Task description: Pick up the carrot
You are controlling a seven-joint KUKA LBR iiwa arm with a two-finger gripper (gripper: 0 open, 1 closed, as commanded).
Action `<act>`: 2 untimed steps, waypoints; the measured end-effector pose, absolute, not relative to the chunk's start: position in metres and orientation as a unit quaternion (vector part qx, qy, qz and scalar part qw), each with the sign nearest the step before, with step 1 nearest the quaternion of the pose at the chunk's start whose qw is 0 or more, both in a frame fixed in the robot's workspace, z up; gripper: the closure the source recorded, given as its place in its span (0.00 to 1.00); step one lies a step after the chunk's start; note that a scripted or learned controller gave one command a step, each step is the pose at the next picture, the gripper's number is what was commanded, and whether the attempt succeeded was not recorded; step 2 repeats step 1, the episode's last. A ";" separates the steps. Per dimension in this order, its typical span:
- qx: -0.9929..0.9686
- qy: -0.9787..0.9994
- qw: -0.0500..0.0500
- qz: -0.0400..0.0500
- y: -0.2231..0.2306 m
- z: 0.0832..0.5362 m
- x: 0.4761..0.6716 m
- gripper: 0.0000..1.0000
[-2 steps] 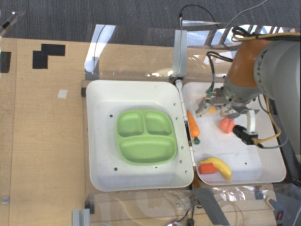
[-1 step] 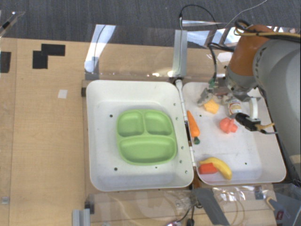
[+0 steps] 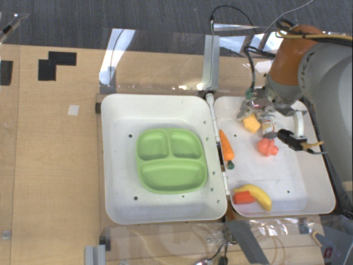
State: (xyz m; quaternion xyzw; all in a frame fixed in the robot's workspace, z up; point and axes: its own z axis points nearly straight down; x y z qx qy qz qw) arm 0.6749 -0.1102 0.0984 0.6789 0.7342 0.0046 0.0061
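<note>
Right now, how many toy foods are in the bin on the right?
5. A carrot by the left wall, a yellow cheese wedge under the hand, a pink piece mid-bin, a banana and red piece in front. The arm may hide more.

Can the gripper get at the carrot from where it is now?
Probably yes: the carrot lies uncovered against the right bin's left wall, left of the gripper; that wall may crowd one finger.

The wooden bench point(image 3: 49, 164) bears two shallow white bins, left point(image 3: 118, 203) and right point(image 3: 309, 197), touching side by side.
</note>
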 end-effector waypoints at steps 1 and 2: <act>0.749 0.662 0.001 0.001 -0.061 0.185 0.670 1.00; 0.749 0.662 0.001 0.001 -0.061 0.185 0.670 1.00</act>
